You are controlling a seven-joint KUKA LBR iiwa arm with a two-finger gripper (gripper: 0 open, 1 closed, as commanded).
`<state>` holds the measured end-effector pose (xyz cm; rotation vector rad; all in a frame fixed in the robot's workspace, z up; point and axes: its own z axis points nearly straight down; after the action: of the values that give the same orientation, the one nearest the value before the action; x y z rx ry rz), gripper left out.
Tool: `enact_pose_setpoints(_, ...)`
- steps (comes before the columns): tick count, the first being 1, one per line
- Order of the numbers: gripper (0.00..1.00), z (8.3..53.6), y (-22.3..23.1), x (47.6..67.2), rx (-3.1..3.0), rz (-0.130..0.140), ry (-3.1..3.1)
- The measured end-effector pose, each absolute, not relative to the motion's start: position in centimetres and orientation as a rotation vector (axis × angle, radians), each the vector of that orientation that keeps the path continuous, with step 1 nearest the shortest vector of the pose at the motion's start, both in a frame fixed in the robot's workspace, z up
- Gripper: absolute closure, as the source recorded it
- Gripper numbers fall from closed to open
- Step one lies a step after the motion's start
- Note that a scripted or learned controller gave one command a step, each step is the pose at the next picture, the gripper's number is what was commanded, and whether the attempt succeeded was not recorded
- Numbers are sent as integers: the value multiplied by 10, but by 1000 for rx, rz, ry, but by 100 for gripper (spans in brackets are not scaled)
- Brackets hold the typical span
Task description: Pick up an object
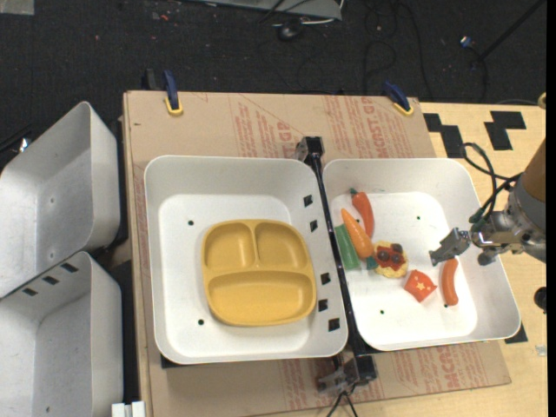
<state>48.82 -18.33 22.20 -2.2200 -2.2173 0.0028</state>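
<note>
I see the arm enter at 3 o'clock, its gripper (453, 248) low over the right bin (452, 181); I cannot tell how the claw stands. The toy food lies from the bin's centre toward its 9 o'clock wall: 2 sausages (449, 281), a red block (420, 286), a carrot (356, 232), leaving bare floor at 12 o'clock. The left bin (174, 233) holds 1 yellow tray (258, 272) on the cardboard-topped bench (261, 120).
</note>
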Motion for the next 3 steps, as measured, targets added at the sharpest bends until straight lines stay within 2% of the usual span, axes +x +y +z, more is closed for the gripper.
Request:
enact_pose_setpoints(2,0,116,-181,503,-2220,3,-2217)
enact_pose_setpoints(3,100,128,-181,503,-2224,0,-2219)
